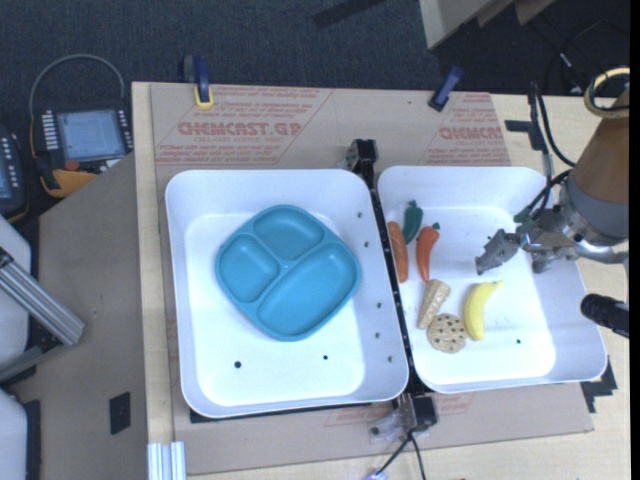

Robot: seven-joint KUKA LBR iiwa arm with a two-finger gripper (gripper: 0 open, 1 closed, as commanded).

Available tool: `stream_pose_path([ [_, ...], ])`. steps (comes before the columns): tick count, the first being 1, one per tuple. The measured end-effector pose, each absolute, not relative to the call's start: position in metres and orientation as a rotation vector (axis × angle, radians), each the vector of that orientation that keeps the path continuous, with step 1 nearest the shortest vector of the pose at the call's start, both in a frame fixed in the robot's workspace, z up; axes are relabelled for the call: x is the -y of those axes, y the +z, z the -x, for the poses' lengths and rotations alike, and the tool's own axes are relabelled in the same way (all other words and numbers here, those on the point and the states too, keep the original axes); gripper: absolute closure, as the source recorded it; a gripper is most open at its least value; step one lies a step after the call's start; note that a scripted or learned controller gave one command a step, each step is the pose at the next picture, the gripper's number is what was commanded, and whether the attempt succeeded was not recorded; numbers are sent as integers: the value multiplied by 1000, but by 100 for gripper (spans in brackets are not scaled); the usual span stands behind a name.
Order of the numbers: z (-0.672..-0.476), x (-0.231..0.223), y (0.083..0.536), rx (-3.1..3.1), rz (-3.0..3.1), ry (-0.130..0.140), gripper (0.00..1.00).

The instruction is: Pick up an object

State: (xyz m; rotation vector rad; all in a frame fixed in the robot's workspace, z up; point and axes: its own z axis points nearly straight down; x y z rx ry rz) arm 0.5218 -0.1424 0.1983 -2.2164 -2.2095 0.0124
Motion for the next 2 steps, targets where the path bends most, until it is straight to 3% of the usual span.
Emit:
stream_pose_path([
  [1,-525,142,205,2221,2221,0,0],
  [2,-521,147,160,2215,2218,5,0],
])
